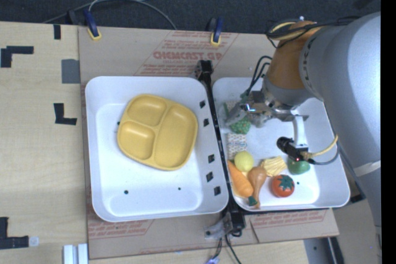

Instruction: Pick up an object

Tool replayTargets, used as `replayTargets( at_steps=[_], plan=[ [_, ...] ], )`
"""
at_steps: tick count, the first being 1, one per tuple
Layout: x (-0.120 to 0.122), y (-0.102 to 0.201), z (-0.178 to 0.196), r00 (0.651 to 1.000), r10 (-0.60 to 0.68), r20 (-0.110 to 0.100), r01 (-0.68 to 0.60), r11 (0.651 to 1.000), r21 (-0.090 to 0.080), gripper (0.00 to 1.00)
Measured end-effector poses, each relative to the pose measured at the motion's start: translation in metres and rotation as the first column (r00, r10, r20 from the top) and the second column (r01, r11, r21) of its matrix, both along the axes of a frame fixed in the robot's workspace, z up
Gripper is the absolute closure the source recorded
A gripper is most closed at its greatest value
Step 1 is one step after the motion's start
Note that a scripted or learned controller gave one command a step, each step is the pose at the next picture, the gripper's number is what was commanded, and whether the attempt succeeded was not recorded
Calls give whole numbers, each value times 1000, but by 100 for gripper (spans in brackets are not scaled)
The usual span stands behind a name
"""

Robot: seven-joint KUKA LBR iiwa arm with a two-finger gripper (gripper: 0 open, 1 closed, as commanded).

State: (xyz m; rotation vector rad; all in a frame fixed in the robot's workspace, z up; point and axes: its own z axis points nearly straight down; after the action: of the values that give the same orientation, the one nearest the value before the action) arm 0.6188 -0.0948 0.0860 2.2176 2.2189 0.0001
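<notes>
Arm point(346, 83) is reaching in from the right, grey body with the orange band point(286, 68) sitting over the right bin's far half, wrist pointing down and leftward. Tool point(242, 109) is hanging low at the far-left corner of the right bin, just above the green broccoli-like piece point(241, 127); whether it is open or gripping anything cannot be told (metal parts are blurring into the items beneath).

Left bin point(105, 188) is holding a yellow divided plate point(158, 132), lying flat toward the far half, three compartments facing up.

Right bin point(334, 191) is carrying the small objects, clustering along its left and near sides: a pale patterned packet point(237, 145) just beside the dividing wall, a yellow lemon point(244, 161) near it, an orange carrot point(239, 181), a tan drumstick shape point(255, 180), a pale yellow ridged piece point(274, 165), a red tomato point(283, 185), and a dark item with a green spot point(296, 164).

Both bins are resting side by side on the cardboard-covered surface point(136, 49).
</notes>
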Motion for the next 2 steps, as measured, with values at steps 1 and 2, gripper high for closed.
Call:
replayTargets(
  at_steps=[1,2],
  plan=[
    [28,-6,0,1000,2,-1,-2,1000,3,0],
    [28,-6,9,1000,4,-2,-4,1000,3,100]
  ],
)
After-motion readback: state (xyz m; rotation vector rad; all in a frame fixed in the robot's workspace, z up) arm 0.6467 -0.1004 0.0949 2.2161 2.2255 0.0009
